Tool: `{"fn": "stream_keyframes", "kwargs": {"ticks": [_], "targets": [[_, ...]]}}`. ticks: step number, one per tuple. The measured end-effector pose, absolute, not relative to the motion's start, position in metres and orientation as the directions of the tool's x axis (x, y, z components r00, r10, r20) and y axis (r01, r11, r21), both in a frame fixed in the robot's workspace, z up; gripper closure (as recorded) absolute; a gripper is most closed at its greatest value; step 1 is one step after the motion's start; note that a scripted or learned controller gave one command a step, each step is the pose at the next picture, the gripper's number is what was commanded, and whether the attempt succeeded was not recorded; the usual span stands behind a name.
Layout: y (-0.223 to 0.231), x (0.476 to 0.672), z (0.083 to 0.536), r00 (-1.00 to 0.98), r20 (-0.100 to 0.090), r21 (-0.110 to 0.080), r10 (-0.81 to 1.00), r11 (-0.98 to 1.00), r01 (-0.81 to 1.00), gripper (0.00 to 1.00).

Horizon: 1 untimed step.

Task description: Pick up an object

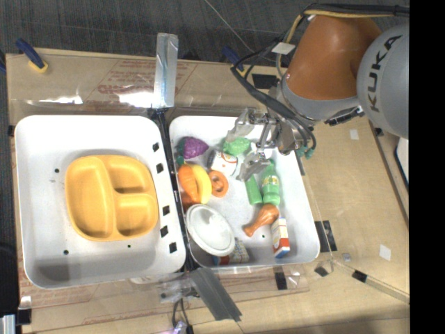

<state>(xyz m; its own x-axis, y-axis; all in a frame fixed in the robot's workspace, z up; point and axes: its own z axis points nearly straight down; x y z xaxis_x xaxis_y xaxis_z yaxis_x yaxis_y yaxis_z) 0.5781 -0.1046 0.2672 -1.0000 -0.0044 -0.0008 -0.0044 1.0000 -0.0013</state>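
while the arm (334,54) leans over the right bin (306,207), its fingers (254,167) stand spread above the green bottle (266,186).

Tabletop (348,186): tan board surface under a clear film, with glare patches toward 11 o'clock. Dark grey carpet floor (104,9) runs along the 12 o'clock edge, crossed by 1 thin pale cable (208,9). 1 blue clamp (31,54) grips the tabletop corner at 10 o'clock. Small black tape marks (358,277) lie toward 4 o'clock.

yellow tray (111,195), green bottle (268,188), purple toy (194,147), white bins (35,186)
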Motion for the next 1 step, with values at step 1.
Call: {"fn": "stream_keyframes", "kwargs": {"ticks": [1], "targets": [[-0.1356, 0.5037, 0.1407, -0.998, 0.009, 0.001, 0.061, 0.998, 0.061, 0.0]]}}
